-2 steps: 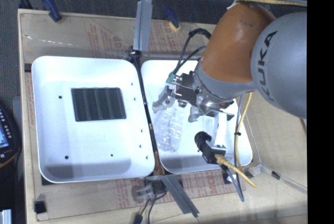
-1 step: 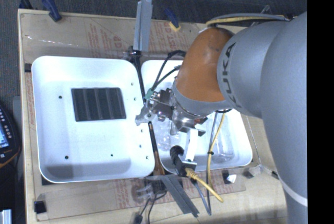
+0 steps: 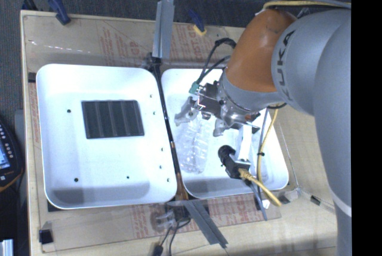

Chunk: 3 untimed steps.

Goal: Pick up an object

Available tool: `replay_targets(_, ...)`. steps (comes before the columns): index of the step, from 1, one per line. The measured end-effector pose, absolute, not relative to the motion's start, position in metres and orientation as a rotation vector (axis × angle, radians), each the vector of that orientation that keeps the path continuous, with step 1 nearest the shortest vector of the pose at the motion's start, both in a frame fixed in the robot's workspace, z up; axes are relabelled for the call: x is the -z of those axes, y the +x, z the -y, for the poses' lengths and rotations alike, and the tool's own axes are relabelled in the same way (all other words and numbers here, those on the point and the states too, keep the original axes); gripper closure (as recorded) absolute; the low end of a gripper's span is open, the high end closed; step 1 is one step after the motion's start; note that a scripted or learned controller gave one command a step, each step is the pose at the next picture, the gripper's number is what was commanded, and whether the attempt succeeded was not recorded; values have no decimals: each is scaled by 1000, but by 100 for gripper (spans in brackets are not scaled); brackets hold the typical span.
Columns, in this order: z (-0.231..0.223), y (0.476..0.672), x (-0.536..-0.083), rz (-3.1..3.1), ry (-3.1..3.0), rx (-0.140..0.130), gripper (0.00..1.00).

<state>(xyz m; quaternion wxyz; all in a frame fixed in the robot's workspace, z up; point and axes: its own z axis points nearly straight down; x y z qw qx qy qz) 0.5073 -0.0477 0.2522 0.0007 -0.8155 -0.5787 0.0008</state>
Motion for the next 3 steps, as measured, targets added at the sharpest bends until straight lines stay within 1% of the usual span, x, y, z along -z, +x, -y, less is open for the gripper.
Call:
replay_targets(1,111,495,-247,1892,-2505,-2,0)
replay_targets(2,103,493,-288,1968,-2449,0,0)
replay_targets(3,88,494,-306,2056,-2378,1,0)
